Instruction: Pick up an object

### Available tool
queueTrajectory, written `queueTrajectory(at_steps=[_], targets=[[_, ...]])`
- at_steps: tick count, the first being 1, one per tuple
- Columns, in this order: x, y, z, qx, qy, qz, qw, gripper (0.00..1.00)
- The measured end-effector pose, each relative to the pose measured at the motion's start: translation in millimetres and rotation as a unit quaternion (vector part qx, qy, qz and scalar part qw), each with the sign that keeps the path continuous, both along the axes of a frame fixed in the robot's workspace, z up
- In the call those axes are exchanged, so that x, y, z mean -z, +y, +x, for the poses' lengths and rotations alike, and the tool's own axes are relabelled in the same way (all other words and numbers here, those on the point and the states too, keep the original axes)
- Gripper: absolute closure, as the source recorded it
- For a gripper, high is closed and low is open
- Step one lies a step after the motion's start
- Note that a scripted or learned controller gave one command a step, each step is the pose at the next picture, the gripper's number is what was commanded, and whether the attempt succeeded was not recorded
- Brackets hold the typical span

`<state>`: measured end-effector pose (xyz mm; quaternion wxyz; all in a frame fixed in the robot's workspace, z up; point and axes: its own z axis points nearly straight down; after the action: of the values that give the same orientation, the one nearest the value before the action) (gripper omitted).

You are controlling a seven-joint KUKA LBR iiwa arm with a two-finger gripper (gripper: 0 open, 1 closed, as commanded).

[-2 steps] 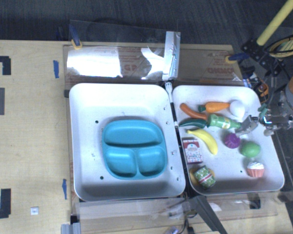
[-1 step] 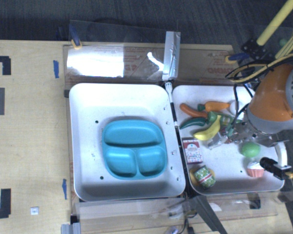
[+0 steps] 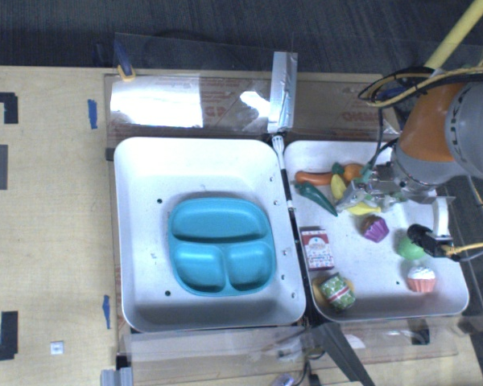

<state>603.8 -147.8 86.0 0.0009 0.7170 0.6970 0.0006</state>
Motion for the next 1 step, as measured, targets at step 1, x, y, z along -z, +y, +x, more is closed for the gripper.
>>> queueTrajectory(at_steps=[1], targets=[[-12.1,0.3,1.6,-0.001,-0.003,-0.0005,1.0,1.0]])
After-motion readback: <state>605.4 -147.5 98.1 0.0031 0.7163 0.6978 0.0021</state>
